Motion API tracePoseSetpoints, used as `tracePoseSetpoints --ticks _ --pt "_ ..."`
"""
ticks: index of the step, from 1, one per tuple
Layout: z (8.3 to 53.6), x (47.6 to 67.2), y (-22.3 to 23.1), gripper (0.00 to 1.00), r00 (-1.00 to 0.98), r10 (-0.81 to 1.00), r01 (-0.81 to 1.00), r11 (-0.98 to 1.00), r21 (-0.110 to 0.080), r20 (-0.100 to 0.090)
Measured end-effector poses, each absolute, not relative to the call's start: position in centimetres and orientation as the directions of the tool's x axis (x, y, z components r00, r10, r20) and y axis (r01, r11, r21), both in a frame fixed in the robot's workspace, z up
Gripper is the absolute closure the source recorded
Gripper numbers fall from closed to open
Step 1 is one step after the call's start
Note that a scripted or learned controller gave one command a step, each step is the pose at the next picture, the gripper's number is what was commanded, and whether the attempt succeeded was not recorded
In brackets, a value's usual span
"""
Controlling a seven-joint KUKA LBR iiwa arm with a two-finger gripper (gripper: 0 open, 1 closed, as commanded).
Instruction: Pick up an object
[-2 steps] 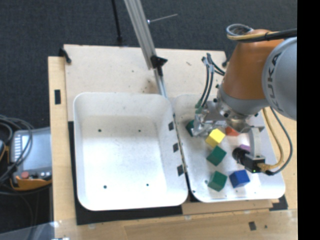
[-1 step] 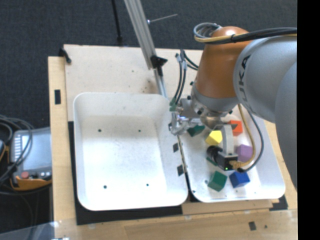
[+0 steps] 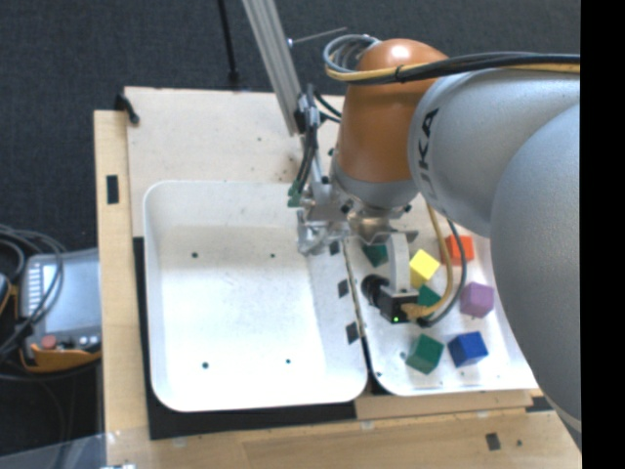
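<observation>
Six coloured blocks lie in the right-hand bin (image 3: pixel 449 387): yellow cube (image 3: pixel 424 266), orange block (image 3: pixel 459 249), purple block (image 3: pixel 477 299), blue cube (image 3: pixel 468 348), green cube (image 3: pixel 425 353), and a small green block (image 3: pixel 375 254) just beneath the gripper (image 3: pixel 363 234), which hangs over that bin's left side. From where I stand, I cannot tell whether the gripper is spread or pinched.

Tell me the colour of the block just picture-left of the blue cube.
Dark green: the small green block, best seen in the camera view.
</observation>
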State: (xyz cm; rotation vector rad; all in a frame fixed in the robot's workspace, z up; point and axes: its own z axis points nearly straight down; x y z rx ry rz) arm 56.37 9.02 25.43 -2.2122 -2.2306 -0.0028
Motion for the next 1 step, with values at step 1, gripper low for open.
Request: tracePoseSetpoints --ticks 1 --pt "25.44 56.33 8.61 0.00 -0.004 1.000 1.000 0.004 0.000 -0.001"
